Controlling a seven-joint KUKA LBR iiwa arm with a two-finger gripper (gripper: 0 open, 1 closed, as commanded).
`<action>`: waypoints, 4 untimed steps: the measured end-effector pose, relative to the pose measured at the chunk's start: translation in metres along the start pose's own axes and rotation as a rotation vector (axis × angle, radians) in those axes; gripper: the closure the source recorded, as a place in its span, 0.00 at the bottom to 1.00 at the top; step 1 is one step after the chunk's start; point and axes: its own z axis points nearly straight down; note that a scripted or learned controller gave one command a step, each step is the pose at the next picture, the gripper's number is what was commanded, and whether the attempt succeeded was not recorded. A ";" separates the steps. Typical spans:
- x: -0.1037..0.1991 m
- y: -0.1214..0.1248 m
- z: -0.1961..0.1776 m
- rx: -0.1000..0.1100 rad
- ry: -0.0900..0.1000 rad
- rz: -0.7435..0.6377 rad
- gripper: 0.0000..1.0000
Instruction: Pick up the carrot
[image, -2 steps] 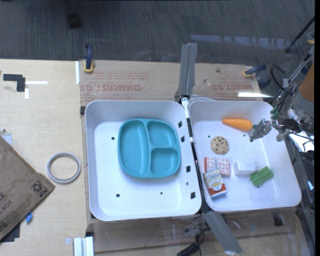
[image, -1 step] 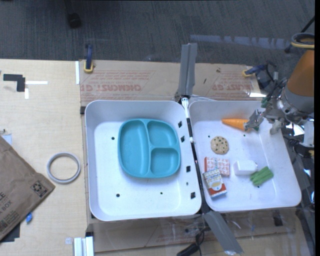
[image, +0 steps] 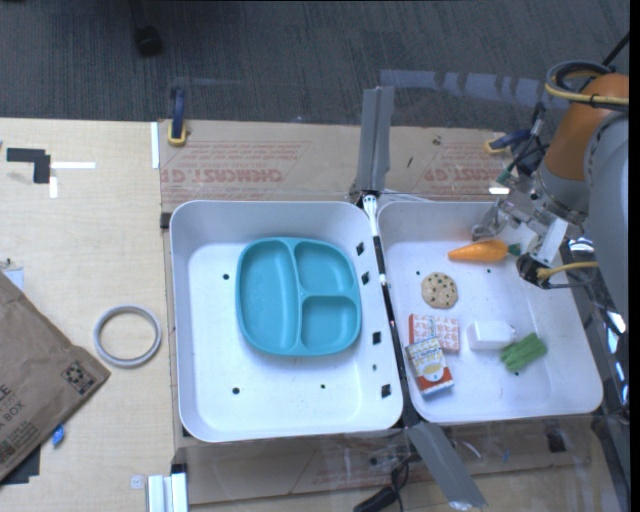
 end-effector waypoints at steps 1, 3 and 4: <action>0.004 -0.004 -0.086 -0.003 -0.004 -0.300 0.00; 0.005 -0.001 -0.018 -0.011 -0.004 -0.420 1.00; 0.005 -0.001 -0.018 -0.011 -0.004 -0.420 0.00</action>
